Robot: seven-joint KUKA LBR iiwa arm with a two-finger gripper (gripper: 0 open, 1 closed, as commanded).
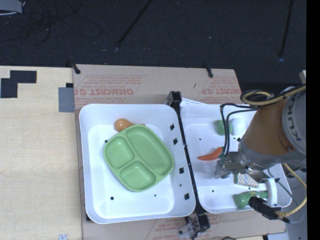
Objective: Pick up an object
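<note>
My gripper hangs low over the right bin, below the orange band of the arm. An orange-red chili-shaped piece lies just up and left of the gripper. A small green item sits near the bin's far side. Another green object rests at the bin's near right corner. Beside the gripper lies a patterned flat piece. Nothing shows between the fingers from this angle.
The left bin holds a green three-compartment plate with an orange ball-like object tucked behind it. A black divider runs between the bins. Cables loop over the arm at the right.
</note>
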